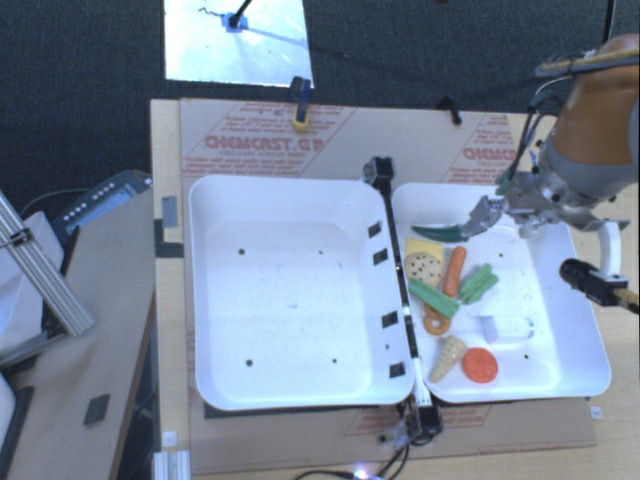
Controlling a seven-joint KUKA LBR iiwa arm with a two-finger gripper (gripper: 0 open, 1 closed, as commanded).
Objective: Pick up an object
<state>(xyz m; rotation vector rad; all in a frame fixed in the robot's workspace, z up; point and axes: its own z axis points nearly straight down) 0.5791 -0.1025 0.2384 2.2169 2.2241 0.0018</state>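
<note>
Fixed overhead camera, slanted down over both bins (300, 193).

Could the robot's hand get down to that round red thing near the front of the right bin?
Probably yes. The round red piece lies in the open in the right bin, with nothing on top of it; only a cone-shaped piece sits close beside it. The hand is above the same bin.
</note>
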